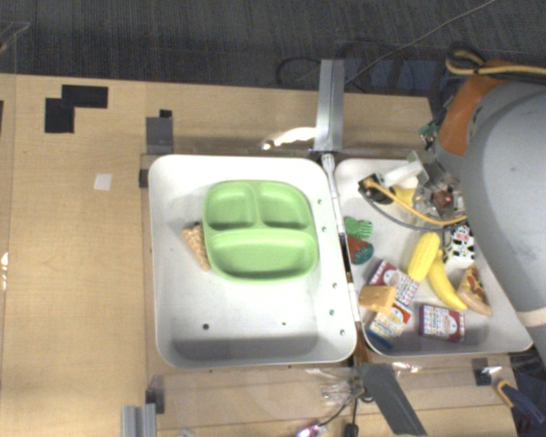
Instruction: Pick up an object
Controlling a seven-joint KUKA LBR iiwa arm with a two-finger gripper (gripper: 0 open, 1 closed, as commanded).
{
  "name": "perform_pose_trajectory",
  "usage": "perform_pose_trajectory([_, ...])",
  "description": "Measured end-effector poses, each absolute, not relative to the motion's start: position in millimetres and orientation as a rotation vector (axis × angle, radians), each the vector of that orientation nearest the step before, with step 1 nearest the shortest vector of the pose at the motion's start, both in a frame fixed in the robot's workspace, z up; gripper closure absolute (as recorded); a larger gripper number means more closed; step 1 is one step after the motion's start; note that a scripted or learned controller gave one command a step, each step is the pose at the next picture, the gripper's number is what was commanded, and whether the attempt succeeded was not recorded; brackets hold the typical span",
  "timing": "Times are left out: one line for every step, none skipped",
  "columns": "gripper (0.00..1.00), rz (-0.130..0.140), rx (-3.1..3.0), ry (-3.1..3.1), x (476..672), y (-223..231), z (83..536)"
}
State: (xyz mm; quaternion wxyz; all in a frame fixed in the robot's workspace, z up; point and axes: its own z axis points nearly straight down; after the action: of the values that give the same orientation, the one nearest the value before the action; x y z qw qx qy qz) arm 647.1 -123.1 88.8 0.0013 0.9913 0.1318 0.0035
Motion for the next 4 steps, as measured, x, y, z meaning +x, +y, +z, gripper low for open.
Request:
perform_pose_trajectory([1.0, 0.013, 3.126, 0.323, 651.3, -97.8, 89.1])
perform_pose_trajectory([1.0, 0.014, 3.126, 0.322, 661.2, -85.3, 88.7])
perform_pose_trajectory([1.0, 0.015, 3.126, 0.319, 659.4, -84.1, 88.8])
perform_pose_trajectory([1.0, 0.015, 3.126, 0.319, 655.9, -85.4, 89.0])
